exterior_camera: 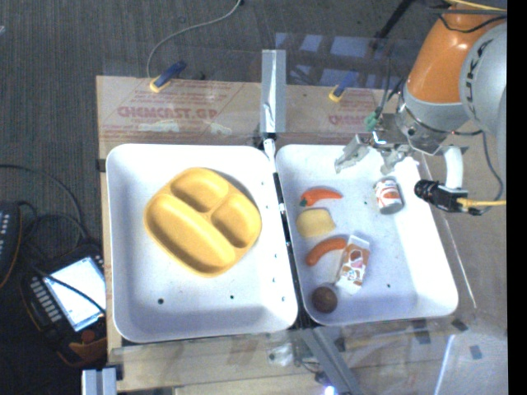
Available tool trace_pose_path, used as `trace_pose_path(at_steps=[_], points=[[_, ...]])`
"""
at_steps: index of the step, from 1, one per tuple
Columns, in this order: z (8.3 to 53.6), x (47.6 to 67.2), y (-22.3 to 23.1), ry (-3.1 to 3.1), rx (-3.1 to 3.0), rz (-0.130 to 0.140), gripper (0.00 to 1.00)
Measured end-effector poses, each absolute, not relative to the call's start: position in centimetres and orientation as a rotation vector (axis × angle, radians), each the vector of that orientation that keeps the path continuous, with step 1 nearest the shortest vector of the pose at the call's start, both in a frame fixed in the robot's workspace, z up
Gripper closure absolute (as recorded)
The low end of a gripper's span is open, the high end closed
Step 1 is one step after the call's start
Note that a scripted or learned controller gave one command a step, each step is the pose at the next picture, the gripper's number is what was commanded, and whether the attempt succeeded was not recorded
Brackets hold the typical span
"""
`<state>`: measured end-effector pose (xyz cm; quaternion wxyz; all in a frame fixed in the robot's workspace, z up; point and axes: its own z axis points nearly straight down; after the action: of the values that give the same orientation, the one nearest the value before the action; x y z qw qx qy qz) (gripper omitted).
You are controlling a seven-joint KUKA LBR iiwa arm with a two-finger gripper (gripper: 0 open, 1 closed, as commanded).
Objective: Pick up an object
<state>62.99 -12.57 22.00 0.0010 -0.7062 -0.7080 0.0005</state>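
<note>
My gripper [368,156] hangs open over the back of the right bin [428,282], its two fingers spread and nothing between them. Below it in that bin lie a small red-and-white can [388,195], an orange chili-shaped piece [320,195], a pale yellow chunk [315,221], an orange sausage shape [326,249], a small white-and-orange carton [352,266] and a dark brown ball [324,299]. The can sits just below the right finger [391,163].
The left bin [132,295] holds a yellow divided plate [203,219]. A metal post [272,89] stands behind the seam between the bins. A tablet [72,290] lies on the floor at the left.
</note>
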Motion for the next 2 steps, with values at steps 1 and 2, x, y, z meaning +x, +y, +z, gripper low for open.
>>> trace_pose_path(at_steps=[1, 2], points=[[15.9, 55.6, -9.9, -2.219, -2.219, 0.003, 0.0], [9.1, 51.9, -10.3, -2.229, -2.228, -0.015, 0.0]])
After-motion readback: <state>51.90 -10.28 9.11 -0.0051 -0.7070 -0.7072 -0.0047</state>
